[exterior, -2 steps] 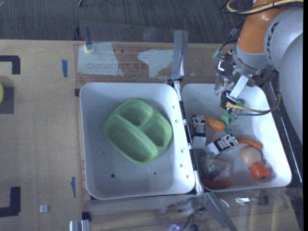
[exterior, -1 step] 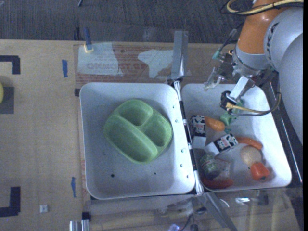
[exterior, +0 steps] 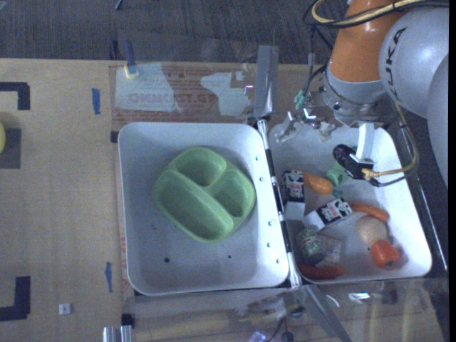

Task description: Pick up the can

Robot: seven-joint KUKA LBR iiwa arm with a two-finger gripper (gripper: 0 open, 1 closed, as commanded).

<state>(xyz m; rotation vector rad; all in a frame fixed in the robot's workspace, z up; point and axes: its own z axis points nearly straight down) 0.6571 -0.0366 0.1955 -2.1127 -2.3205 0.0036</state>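
Note:
The can (exterior: pixel 312 244), dark with a greenish label, lies on its side near the front left of the right bin (exterior: pixel 417 212), among other small items. My gripper (exterior: pixel 306 125) hangs over the back left corner of that bin, well away from the can and higher than the objects. It is open with nothing between its fingers.
Around the can are two cow-patterned boxes (exterior: pixel 293 185) (exterior: pixel 333 211), an orange carrot (exterior: pixel 318 184), a beige ball (exterior: pixel 370 230), an orange-red pepper (exterior: pixel 385 254) and a red chili (exterior: pixel 320 270). The left bin (exterior: pixel 135 191) holds a green divided plate (exterior: pixel 205 192).

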